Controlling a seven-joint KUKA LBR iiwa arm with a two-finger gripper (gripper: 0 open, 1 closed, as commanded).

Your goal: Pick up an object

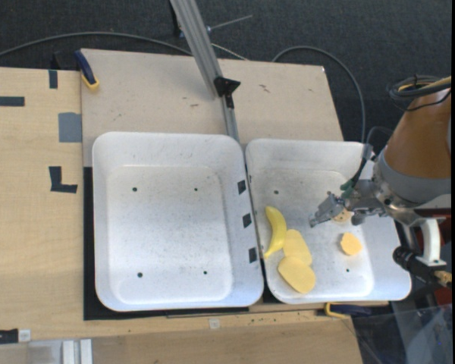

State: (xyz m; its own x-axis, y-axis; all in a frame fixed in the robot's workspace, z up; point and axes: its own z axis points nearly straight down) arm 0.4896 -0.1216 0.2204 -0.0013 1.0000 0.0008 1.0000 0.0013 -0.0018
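Reaching in from the right, the tool hung low over the right bin, its dark fingers pointed leftward above the bin's speckled floor; whether those fingers were apart or together could not be told from this slanted view, and nothing could be seen between them. Behind it sat the arm's orange band and grey wrist, over the right bin's right edge. Within the right bin, a yellow banana lay near the left wall, curved and roughly lengthwise, to the left of and below the tool. Touching the banana's lower end were two flat yellow pieces, one overlapping the other, toward the bin's front. A small round yellow-orange piece rested apart from them, nearer the right wall and just below the tool. The left bin stood directly beside the right bin, their rims meeting, with small black clips along the join. Behind the right bin, a grey metal bar slanted across the pale tabletop, and a black cable looped near the bin's far right corner.
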